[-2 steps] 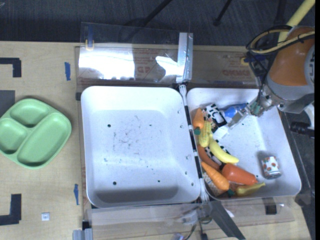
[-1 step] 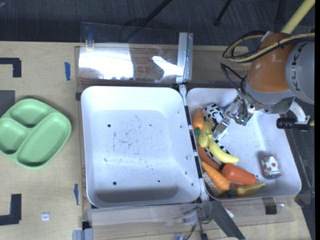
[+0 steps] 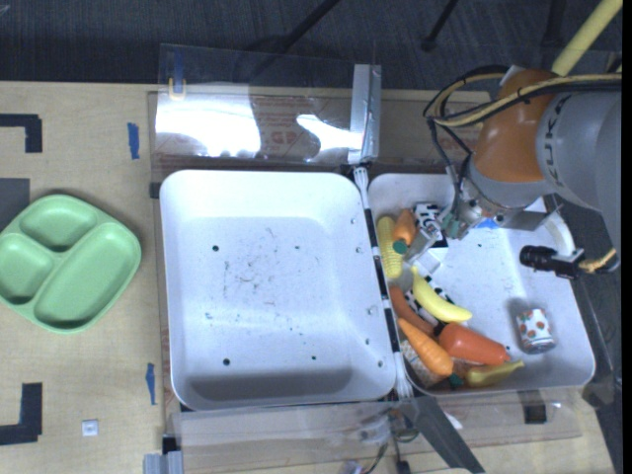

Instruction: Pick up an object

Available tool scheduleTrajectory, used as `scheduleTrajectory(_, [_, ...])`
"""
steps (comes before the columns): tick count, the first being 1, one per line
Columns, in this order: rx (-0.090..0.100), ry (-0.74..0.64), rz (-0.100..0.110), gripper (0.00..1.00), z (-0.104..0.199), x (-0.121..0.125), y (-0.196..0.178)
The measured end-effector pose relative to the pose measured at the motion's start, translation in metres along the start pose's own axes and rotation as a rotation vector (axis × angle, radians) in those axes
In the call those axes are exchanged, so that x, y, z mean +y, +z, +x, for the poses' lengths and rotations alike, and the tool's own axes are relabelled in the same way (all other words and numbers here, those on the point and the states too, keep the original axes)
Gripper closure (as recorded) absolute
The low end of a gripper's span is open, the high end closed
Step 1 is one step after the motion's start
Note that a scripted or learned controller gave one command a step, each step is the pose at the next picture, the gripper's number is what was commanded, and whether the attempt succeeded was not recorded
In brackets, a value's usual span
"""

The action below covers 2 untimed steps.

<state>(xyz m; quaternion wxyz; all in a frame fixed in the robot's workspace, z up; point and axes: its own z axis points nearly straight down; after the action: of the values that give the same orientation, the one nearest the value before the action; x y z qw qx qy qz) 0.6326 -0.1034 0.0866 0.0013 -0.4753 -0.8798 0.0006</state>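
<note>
— Camera view first: any writing you can read on the bench?

— None I can make out. The small white cup [image 3: 534,328] has a red pattern on its side, but it is too small to tell whether that is lettering. A black-and-white piece [image 3: 428,217] sits under the claw; its markings are just as unreadable.

— Count things for me.

— Two white bins: the left bin [image 3: 197,205] shows only scuff marks, the right bin [image 3: 563,358] holds the toys. One green divided plate [image 3: 65,261] with three compartments lies on the bench well left of the bins. In the right bin there is one yellow banana [image 3: 440,302], two orange carrots [image 3: 425,340] along the left wall, perhaps, since the pile overlaps, one red-orange pepper [image 3: 476,344], and one small orange-and-green piece [image 3: 403,231] near the top.

— And the claw?

— The gripper [image 3: 456,217] hangs low over the right bin's upper left part, just beside the black-and-white piece. I cannot tell how it is set; the wrist hides that.
</note>
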Motion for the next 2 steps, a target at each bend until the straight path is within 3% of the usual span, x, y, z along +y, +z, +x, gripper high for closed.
scheduleTrajectory(1, [-0.004,-0.001,0.001,1.00,-0.002,0.000,-0.007])
scheduleTrajectory(2, [-0.004,0.004,-0.005,1.00,0.051,0.002,-0.098])
